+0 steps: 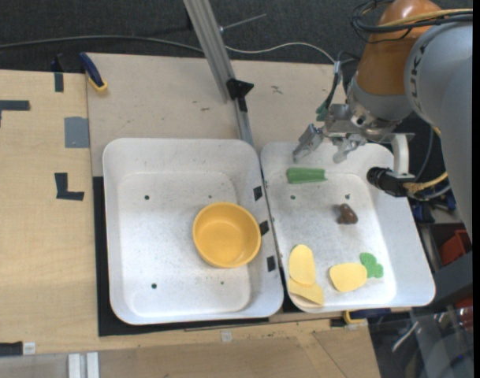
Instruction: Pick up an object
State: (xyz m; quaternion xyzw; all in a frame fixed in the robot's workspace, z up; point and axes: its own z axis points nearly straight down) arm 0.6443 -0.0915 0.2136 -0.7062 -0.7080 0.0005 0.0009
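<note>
On the wooden surface (pixel 35 235) sit two white bins side by side. The left bin (pixel 129 179) holds one yellow bowl (pixel 226 234), upright, near that bin's right wall. The right bin (pixel 397 242) holds the smaller pieces: one green block (pixel 306 176) lying flat near its far edge, one small brown lump (pixel 347 214) in the middle, two pale yellow slices (pixel 303 264) overlapping at the near left corner, one yellow piece (pixel 347 276) beside them, and one small green leafy bit (pixel 372 265) touching that yellow piece. The tool (pixel 328 142) hangs at the far edge of the right bin, just above and beside the green block, its two fingers spread apart with nothing between them. The block looks the likeliest target. Being low and flat and close to the bin's rim, it could slide away if one finger lands first, or the fingers could strike the bin's edge on the way down. A closing grip set too high would probably come up with nothing.
</note>
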